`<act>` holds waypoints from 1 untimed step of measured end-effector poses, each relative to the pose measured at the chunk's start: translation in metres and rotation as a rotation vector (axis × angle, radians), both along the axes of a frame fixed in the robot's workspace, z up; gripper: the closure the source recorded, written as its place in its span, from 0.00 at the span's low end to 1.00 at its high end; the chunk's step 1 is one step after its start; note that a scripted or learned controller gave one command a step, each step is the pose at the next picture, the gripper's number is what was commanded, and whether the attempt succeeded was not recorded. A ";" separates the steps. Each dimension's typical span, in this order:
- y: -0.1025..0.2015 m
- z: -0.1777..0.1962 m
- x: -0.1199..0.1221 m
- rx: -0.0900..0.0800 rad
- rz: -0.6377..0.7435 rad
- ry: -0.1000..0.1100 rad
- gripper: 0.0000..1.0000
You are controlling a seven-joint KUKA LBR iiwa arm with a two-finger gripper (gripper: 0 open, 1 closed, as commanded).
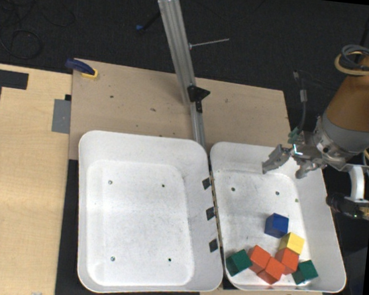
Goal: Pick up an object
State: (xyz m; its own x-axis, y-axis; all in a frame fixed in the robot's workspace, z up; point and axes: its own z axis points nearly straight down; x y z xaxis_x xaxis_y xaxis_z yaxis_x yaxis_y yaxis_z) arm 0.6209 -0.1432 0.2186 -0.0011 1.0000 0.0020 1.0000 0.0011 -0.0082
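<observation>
Blocks (273, 254) clustered near corner of right bin (251, 198), no long axis; hand (291, 163) spread open, holding nothing.

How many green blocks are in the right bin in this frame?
2. One small green cube sits at the left end of the block cluster in the shallow white right bin; the other green cube is at the cluster's right end. The pile could hide more.

Arm (357, 98) cut off at right edge. Orange blocks (270, 262) overlap; count unclear. Aluminium rail (181, 63) hides bench strip behind.
</observation>
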 end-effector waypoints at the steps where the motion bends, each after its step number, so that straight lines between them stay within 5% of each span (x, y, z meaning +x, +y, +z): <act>1: 0.000 0.003 0.001 -0.001 0.001 -0.005 0.00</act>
State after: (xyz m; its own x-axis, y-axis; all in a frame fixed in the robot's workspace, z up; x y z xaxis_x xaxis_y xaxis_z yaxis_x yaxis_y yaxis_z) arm 0.6218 -0.1433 0.2214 -0.0020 1.0000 0.0008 1.0000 0.0020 -0.0034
